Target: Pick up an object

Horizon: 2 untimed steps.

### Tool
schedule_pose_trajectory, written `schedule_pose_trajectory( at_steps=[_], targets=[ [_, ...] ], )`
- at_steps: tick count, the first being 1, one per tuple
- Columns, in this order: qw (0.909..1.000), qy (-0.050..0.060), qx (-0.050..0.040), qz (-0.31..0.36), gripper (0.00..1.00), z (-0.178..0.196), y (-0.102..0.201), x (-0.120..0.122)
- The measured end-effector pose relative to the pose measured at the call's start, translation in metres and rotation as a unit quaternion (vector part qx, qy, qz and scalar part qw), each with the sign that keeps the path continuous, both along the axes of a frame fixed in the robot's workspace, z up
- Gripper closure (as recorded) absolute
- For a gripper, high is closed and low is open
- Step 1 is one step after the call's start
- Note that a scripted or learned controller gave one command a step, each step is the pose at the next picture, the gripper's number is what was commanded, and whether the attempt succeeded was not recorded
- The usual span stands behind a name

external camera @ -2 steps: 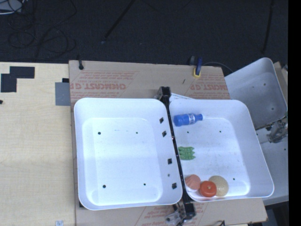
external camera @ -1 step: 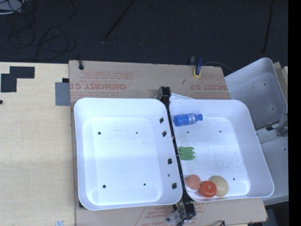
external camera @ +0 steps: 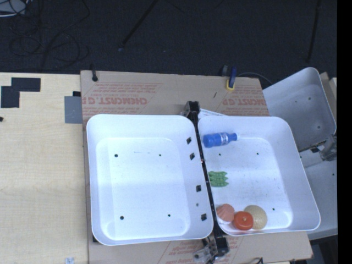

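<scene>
While both white bins sit side by side on the table [external camera: 38, 169], all loose things lie in the right bin [external camera: 286, 164]. The left bin [external camera: 99, 126] touches it along the middle rims.

A blue bottle [external camera: 219, 139] lies on its side near the far left corner of the right bin, pale cap end pointing right. A small green ridged piece [external camera: 218, 179] lies against the bin's left wall, about midway along.

In the near left corner, three round things are clustered and touching: a pink one [external camera: 225, 212] on the left, a red one [external camera: 243, 220] in the middle, and a beige one [external camera: 256, 216] on the right.

A brown cardboard sheet [external camera: 137, 95] with red lettering lies under both bins.

Pincer state: cannot tell.
</scene>
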State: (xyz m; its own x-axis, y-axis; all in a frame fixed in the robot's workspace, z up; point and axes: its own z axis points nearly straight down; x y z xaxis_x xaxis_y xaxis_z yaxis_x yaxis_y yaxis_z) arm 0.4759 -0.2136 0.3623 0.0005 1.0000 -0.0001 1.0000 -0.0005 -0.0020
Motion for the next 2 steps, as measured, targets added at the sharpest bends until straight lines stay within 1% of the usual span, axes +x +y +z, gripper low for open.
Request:
schedule_pose_trajectory(
  at_steps=[1, 2],
  targets=[
    [1.0000, 0.001, 0.0002, 0.000, 1.00, -0.014, 0.000, 0.002],
    [1.0000, -0.002, -0.0005, 0.001, 1.00, 0.020, 0.000, 0.000]
  ],
)
